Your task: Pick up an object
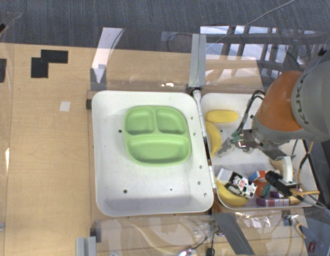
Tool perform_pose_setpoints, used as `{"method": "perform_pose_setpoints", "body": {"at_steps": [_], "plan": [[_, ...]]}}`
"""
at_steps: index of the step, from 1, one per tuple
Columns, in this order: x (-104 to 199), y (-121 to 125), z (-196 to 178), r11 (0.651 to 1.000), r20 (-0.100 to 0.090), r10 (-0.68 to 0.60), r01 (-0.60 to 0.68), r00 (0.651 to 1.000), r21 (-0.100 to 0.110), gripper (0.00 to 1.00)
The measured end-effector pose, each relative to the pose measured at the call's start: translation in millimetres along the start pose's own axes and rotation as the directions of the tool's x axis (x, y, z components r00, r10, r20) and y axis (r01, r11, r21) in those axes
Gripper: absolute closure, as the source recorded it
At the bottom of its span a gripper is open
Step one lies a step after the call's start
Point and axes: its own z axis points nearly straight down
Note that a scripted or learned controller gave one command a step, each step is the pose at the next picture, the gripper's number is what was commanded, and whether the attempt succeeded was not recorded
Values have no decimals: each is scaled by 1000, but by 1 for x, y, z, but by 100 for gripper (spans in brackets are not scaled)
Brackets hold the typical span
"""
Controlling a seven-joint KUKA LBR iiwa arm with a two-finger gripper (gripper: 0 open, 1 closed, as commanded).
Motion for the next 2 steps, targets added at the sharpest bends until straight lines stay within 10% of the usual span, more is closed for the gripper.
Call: {"method": "perform_pose_setpoints", "body": {"at_steps": [1, 2], "plan": [[-34, -62, -2, 991, 3, -132, 132, 991, 1, 0], [-32, 28, 1, 968, 0, -251, 251, 968, 1, 0]]}}
